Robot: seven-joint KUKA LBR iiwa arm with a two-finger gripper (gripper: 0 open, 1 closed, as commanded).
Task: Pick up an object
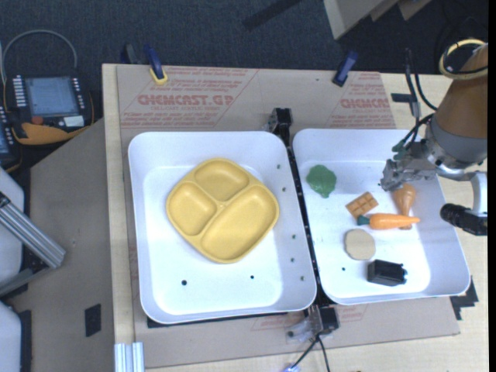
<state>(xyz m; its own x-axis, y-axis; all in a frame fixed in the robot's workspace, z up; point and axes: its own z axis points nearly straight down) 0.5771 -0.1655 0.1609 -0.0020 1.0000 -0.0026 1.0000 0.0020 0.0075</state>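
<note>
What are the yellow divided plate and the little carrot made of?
The yellow divided plate looks like moulded plastic: one even colour, rounded rims, a soft sheen. The carrot seems a plastic or rubber toy, uniformly orange and smooth, though the view is too small to be sure.

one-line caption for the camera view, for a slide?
KUKA gripper poised over the right bin holding toy foods and a black block; yellow divided plate in the left bin.

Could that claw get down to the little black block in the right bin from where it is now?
Probably yes. The black block lies alone near the bin's front, with open white floor around it, and the claw hangs over the same bin.
</note>
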